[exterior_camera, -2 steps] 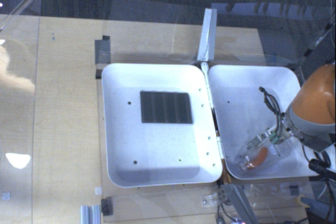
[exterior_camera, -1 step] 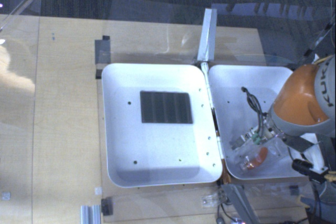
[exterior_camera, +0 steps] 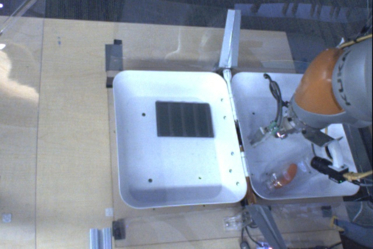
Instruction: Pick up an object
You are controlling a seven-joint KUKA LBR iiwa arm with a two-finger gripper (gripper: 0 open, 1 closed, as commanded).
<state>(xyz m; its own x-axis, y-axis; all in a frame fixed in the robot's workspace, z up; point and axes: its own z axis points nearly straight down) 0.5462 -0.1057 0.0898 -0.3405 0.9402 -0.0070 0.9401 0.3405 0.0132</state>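
Observation:
In the right bin, near its front edge, lies a small orange and clear object. My gripper hangs over the middle of that bin, reaching in from the right under the orange band of the arm. The gripper sits behind the object and a little to its left, apart from it. Nothing shows in the gripper's grasp.
The left bin holds a dark ribbed rectangular patch at its centre. A metal divider post rises behind the seam between the bins. A black cable loops off the wrist. Wooden bench extends to the left.

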